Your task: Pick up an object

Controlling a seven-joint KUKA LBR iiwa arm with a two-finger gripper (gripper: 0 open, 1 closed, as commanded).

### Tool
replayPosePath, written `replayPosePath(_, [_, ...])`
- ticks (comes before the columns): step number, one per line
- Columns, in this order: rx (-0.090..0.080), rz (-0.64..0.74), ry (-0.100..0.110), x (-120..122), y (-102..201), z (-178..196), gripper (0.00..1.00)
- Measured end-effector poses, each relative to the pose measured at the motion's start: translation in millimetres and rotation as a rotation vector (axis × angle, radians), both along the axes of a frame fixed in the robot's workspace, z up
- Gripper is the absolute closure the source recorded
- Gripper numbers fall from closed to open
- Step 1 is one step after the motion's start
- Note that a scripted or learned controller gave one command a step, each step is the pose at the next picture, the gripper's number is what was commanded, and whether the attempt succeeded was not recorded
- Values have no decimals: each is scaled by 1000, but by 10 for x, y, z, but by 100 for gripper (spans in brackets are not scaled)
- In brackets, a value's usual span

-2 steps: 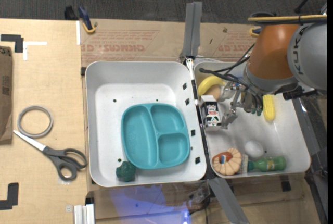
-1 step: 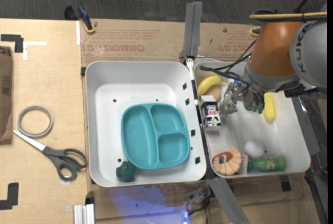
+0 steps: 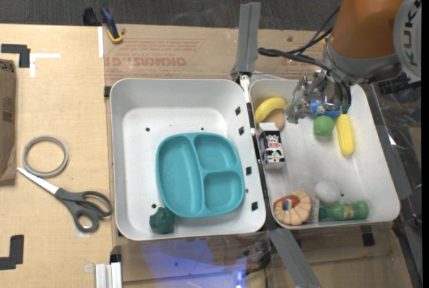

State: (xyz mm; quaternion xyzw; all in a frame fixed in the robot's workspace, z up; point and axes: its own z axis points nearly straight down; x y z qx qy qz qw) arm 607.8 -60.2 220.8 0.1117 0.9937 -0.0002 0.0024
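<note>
Camera view: arm (image 3: 375, 12) is reaching in from the right, orange band uppermost, wrist pointing down over the far part of the right bin (image 3: 382, 166). Tool (image 3: 310, 100) is hanging just above the bin floor; how it is set cannot be told, and nothing is seen gripped. Right bin is holding banana (image 3: 269, 108) just beside the tool, green ball (image 3: 324, 126), corn cob (image 3: 345, 134), milk carton (image 3: 273, 147), white ball (image 3: 328, 191), green bottle (image 3: 345, 211), round pastry toy (image 3: 295, 207). Left bin (image 3: 134, 106) is carrying teal divided plate (image 3: 200, 174) and dark green lump (image 3: 161, 221). Table (image 3: 53, 213) is bearing scissors (image 3: 70, 199) and tape roll (image 3: 45, 155).
</note>
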Motion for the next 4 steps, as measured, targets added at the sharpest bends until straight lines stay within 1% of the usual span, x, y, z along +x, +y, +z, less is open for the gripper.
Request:
replayPosePath(1, [0,-100,0,-140,-779,1549,100])
replayPosePath(2, [0,109,1,182,-389,1378,100])
replayPosePath(3, [-2,328,0,15,-1404,1400,100])
replayPosePath(4, [-5,328,-6,30,-1406,1498,100])
